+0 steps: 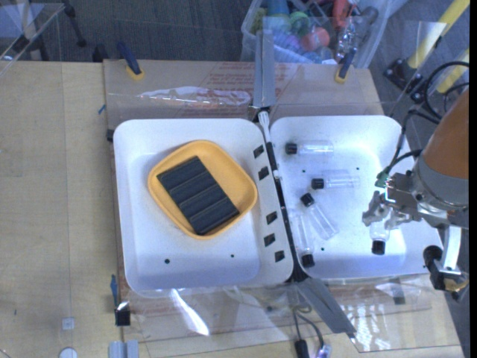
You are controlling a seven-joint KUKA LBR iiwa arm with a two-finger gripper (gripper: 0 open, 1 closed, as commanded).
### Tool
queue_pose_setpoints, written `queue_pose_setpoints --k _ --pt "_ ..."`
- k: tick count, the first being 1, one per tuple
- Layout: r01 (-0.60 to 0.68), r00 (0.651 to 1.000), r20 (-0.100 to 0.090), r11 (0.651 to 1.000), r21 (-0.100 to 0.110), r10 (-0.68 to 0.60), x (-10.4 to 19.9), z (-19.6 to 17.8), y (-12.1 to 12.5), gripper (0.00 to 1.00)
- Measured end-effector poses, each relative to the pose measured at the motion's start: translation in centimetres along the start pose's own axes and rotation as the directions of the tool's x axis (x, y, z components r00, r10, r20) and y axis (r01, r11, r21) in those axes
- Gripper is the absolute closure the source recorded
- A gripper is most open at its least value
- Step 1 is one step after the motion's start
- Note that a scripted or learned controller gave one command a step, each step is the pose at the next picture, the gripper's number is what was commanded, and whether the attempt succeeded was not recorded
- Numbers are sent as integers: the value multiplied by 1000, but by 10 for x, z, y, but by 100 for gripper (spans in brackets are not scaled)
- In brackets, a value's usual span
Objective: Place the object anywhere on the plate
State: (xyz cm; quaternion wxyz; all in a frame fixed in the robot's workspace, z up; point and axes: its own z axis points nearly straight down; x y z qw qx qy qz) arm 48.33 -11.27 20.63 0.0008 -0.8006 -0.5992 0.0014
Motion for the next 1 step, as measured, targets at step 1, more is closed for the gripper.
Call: queue_pose_setpoints --k 1 --pt "0 1000 0 1000 0 0 0 0 0 0"
